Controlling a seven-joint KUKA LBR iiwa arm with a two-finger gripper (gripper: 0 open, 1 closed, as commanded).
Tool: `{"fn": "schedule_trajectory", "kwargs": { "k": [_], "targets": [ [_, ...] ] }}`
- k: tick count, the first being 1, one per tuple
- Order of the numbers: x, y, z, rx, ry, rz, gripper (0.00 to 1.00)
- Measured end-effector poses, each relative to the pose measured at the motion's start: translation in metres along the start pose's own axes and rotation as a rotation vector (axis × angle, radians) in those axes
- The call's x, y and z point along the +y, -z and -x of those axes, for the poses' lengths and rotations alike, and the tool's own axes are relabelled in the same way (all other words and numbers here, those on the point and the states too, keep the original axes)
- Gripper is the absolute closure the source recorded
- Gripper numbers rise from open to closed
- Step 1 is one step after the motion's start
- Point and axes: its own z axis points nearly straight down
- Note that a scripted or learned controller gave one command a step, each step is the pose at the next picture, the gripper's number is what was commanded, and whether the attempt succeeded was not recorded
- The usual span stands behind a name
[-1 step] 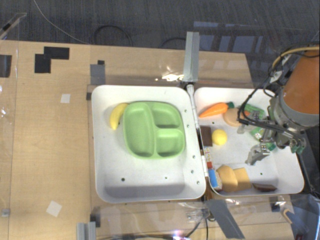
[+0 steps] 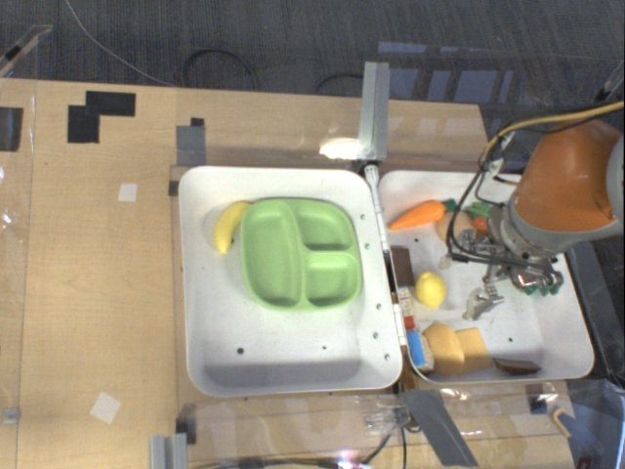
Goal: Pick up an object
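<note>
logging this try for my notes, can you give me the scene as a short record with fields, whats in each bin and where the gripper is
left bin: green divided plate, a banana beside its left edge
right bin: carrot at the top left, lemon in the middle, tan bread-like blocks at the bottom
gripper: over the right bin, right of the lemon, nothing seen between its fingers
arm: reaches in from the right, orange band over the bin
</note>
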Motion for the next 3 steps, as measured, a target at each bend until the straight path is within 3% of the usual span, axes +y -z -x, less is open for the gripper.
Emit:
{"fn": "schedule_trajectory", "kwargs": {
  "k": [1, 2, 3],
  "targets": [
    [0.022, -0.022, -0.041, -0.022, -0.073, -0.010, 0.00],
    [-0.006, -0.007, -0.031, -0.011, 0.269, -0.007, 0.00],
    [-0.021, -0.023, -0.034, -0.016, 0.241, -0.009, 0.00]
  ]
}}
